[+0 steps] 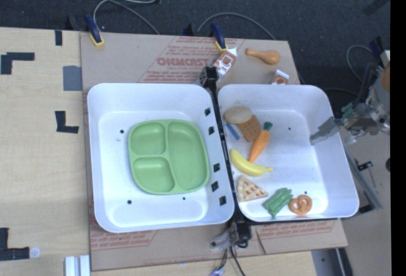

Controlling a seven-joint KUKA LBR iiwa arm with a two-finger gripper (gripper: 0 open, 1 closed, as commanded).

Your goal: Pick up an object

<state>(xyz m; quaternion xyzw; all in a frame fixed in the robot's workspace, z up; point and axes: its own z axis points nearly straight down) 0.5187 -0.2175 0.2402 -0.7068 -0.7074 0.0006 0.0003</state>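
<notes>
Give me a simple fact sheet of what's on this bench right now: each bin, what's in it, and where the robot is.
left bin: holds a green divided plate
right bin: holds toy food
toy food: banana, carrot, waffle slice, pretzel, green vegetable, bread-like piece
outside the bins: drumstick and small carton on the cardboard
gripper: at the right bin's right edge, apart from the food
</notes>
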